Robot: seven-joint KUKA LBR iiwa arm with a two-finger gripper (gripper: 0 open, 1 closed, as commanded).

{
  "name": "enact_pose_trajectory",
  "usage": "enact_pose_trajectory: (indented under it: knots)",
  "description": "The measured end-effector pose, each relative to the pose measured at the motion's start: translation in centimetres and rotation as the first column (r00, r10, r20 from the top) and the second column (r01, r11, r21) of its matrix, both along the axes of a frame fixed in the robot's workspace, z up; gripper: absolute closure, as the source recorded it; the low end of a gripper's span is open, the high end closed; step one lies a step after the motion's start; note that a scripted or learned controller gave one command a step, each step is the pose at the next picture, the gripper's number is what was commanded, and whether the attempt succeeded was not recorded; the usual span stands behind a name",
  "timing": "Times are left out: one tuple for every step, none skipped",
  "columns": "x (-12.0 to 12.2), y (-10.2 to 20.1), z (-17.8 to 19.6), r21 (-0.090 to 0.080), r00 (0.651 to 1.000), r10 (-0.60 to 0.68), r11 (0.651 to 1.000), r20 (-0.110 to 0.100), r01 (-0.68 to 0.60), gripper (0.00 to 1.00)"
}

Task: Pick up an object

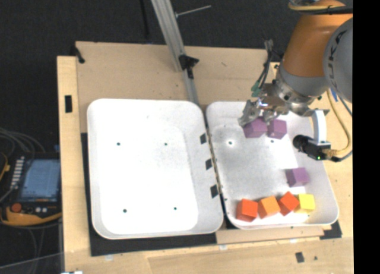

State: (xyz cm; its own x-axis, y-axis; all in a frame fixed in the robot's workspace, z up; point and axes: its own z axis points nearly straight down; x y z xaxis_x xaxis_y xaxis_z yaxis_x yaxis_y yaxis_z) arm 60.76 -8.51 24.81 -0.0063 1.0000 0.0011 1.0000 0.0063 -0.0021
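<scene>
With the arm (314, 35) reaching in from the right, the pincer (256, 112) sits low over the far part of the right bin (249, 166), directly above two purple blocks. The left purple block (255, 128) lies under the fingertips and appears to touch them; the right purple block (276, 128) is just beside it, the two nearly in contact. Whether the pincer is spread or pressed together cannot be told; the wrist covers the fingers from this angle, and no block is seen clearly between them.

Other candidates: a third purple block (297, 176) stands alone toward the right wall; a row along the near wall holds a red block (247, 209), an orange block (269, 206), a second red block (288, 202) and a yellow block (306, 201), packed side by side. The left bin (148, 166) carries nothing to grasp.

Judgement on the step: the target seems to be the left purple block. The crowding is the risk; a finger coming down on the neighbour would push both blocks instead of gripping one. A good grasp would put the fingers on the two free faces, the far and near sides, not the side facing the neighbour. Descent should be straight, closure centred, lift slow until the block is seen clear of the bin floor.
</scene>
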Motion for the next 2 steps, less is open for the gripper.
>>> enact_pose_trajectory:
  knots:
    - [0.5,5.0,0.6,0.0,1.0,0.0,1.0,0.003,0.0,1.0]
    - [0.2,10.2,1.2,0.0,1.0,0.001,1.0,0.004,-0.001,1.0]
